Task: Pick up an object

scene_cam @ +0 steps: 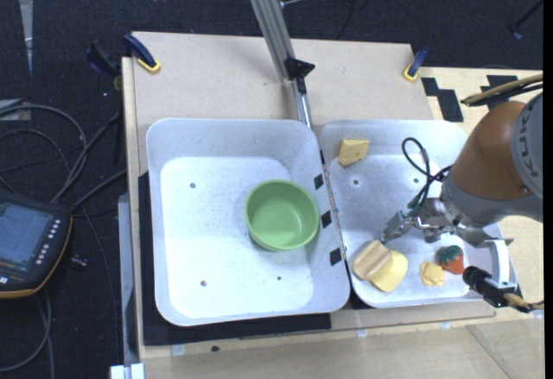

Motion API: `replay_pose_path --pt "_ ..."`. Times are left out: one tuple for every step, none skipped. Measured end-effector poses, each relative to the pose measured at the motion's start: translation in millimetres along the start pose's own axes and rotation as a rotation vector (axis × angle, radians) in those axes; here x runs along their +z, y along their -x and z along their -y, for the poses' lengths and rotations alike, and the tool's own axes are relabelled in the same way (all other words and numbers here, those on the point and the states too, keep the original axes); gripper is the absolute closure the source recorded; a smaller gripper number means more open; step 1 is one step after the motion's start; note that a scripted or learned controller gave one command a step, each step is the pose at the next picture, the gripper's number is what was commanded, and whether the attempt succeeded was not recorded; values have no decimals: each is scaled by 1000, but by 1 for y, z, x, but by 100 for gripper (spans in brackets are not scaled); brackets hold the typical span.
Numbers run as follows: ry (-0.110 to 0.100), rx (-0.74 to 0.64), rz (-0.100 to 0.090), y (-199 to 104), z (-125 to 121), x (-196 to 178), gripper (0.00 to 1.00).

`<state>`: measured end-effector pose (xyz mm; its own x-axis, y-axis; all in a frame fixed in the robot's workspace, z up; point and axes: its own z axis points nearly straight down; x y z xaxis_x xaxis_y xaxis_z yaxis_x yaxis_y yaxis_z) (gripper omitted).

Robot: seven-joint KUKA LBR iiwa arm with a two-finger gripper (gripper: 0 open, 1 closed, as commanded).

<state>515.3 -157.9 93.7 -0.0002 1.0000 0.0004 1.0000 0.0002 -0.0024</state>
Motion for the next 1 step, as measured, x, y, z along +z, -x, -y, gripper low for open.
replay_pose_path --pt "4 0 1 0 -1 -12 100"
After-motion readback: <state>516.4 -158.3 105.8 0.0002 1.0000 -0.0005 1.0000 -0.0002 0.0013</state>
